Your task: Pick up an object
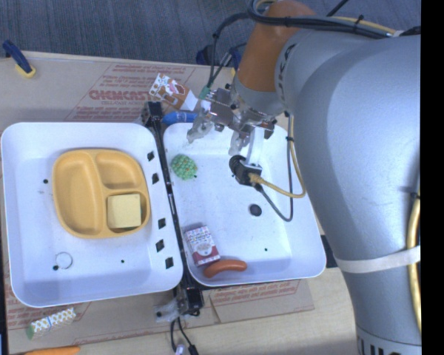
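The big grey arm (355, 161) comes in from the right and bends over the right bin (303, 254), with its orange band (263, 50) up high. Its claw (222, 133) hangs over the far end of that bin, fingers spread wide, with nothing between them. A green ball (183, 166) lies just beside the claw, near the bin's left wall. A red and white box (201, 244) and a hot dog (224, 268) lie at the near end. The box's writing is too small to read. The left bin (22, 220) holds a yellow tray (78, 191) with a yellow block (125, 211) in it. The cardboard (96, 87) under the bins has red print, too blurry to read.
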Available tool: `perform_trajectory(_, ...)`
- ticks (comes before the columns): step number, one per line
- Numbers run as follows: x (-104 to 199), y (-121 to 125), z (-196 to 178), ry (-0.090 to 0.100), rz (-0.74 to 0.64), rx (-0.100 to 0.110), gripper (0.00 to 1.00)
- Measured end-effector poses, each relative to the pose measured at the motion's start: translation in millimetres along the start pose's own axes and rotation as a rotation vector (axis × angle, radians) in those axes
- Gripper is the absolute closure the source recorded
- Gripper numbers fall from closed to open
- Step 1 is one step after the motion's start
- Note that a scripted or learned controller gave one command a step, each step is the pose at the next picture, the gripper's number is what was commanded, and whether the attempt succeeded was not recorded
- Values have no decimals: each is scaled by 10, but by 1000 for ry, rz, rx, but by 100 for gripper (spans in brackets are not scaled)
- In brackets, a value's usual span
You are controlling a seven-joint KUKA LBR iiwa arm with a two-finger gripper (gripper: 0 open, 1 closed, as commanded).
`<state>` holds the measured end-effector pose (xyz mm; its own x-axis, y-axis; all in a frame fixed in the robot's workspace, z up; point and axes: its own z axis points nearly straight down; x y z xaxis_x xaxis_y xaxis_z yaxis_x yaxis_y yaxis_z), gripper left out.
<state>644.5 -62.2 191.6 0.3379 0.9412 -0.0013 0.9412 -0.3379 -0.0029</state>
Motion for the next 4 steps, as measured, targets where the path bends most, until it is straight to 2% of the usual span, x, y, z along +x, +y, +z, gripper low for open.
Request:
perform_trajectory(1, -521, -60, 894, -1, 11, 4, 0)
perform_trajectory(2, -1184, 554, 830, 1, 30, 0, 0)
perform_trajectory(3, -810, -42, 1008, 1, -69, 3, 0)
perform_trajectory(4, -671, -744, 958, 2, -196, 3, 0)
